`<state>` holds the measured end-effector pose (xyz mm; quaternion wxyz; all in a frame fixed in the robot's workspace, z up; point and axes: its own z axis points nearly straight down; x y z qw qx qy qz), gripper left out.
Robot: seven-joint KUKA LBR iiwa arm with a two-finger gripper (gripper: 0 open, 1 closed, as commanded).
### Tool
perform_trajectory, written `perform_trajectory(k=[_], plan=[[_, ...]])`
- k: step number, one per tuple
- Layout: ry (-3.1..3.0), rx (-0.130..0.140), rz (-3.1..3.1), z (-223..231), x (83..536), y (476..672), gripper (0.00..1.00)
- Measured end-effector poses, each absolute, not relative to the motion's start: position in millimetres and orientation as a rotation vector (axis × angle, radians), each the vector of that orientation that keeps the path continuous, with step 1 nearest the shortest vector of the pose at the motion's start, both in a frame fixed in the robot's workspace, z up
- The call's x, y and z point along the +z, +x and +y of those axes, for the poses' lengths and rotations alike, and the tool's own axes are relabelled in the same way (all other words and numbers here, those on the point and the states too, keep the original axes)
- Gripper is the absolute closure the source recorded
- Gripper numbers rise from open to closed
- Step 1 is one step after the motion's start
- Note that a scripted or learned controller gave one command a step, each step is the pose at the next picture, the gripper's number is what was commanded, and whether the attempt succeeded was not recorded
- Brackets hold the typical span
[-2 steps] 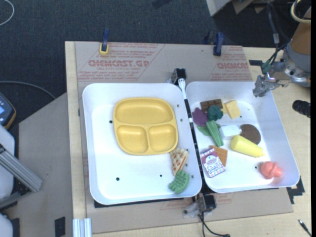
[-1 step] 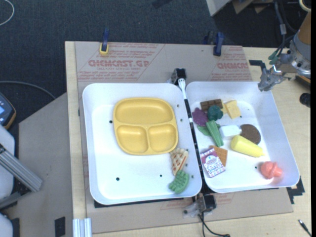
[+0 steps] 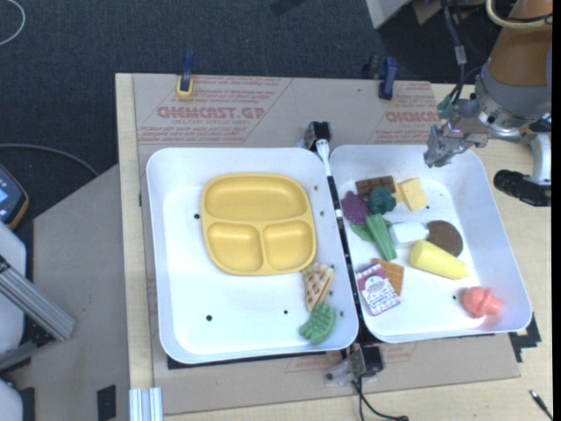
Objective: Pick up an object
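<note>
Widest of all, the desk with its brown printed board, carrying two white bins. The left bin holds the yellow divided tray, our landmark, sitting in its upper middle. The right bin lies just right of that tray, across the dividing rims. The grey arm comes in far right of the tray and higher, its claw poised over the right bin's top rim; nothing sits between its fingers, and whether they are apart or together I cannot tell. Right of the tray: a yellow wedge, a pink lump lower still, a brown disc, a red-and-white packet, a green vegetable. Just below the tray's right corner, a waffle piece and a green leafy toy.
</note>
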<state>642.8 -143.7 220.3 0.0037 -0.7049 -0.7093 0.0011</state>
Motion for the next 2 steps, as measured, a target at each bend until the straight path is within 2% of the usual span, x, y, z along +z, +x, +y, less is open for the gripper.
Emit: perform_trajectory(k=[2], plan=[[-2.211,0.001,-2.227,-22,215,649.5,1.0]])
